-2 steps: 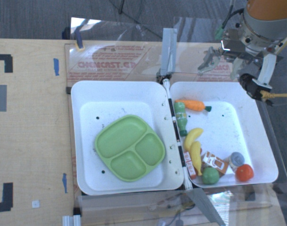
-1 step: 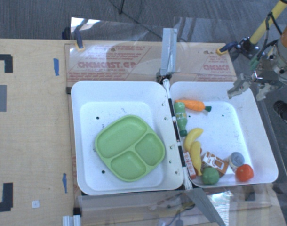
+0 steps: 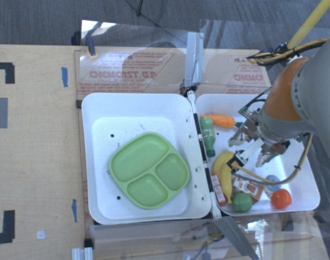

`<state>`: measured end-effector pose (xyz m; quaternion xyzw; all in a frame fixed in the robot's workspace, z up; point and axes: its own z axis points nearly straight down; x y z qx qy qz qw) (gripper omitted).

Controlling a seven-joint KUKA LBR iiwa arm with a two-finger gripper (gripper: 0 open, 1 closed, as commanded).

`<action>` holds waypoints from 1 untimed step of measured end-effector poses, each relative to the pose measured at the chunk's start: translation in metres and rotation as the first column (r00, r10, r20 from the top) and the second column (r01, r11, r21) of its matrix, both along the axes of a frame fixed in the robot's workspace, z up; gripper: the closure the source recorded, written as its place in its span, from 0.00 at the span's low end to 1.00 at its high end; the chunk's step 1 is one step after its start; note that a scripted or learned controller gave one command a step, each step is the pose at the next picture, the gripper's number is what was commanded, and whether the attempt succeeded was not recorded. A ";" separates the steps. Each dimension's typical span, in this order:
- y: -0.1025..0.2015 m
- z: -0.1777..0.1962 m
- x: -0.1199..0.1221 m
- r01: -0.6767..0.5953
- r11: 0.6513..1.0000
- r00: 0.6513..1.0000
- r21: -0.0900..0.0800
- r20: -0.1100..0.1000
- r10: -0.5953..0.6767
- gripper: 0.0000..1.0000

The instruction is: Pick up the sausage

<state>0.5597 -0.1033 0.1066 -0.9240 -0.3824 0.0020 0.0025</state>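
Note:
The sausage is a short reddish-brown piece lying along the left wall of the right bin, partly under the lower end of the banana. My gripper hangs low over the middle of the right bin, up and to the right of the sausage and just right of the banana. Its two fingers are spread apart and point down-left, with no object held between them.
Also in the right bin are a carrot, a green bottle, a brown packet, a green lime and a red tomato. The left bin holds a green divided plate.

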 end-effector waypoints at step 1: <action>-0.032 -0.018 0.022 0.103 0.995 0.995 -0.003 0.010 -0.102 0.00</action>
